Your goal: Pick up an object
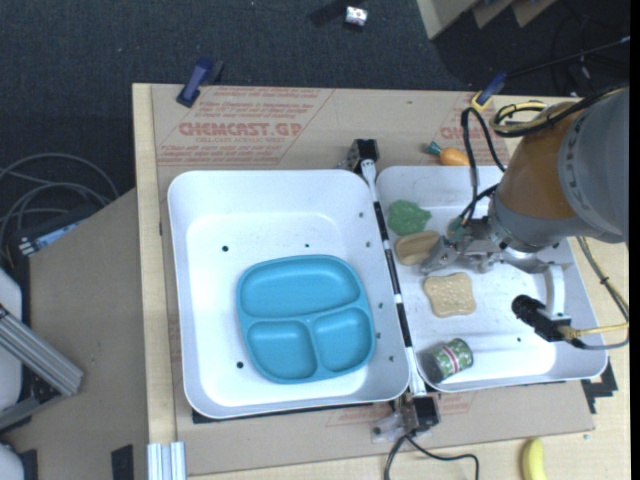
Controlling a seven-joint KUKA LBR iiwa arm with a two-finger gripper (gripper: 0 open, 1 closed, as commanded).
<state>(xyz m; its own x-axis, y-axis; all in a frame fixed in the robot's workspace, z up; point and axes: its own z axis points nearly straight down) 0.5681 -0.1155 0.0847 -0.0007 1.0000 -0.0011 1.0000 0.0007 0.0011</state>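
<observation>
The right bin (pixel 520 360) holds a green leafy piece (pixel 408 214), a tan rounded lump (pixel 415 247), a tan square slice (pixel 449 293) and a small green can (pixel 450 357) lying on its side near the front edge. My gripper (pixel 455 255) is low in this bin, just right of the tan lump and above the square slice. Nothing can be seen held in it. The grey arm with its orange band (pixel 535 183) covers the bin's right part.
The left bin (pixel 200 218) carries a blue divided tray (pixel 306 316). A black clamp (pixel 364 153) sits on the divider between the bins. On the bench lie an orange piece (pixel 452 154), a blue clip (pixel 199 81) and a yellow item (pixel 533 460). Cables run over the right bin's edge.
</observation>
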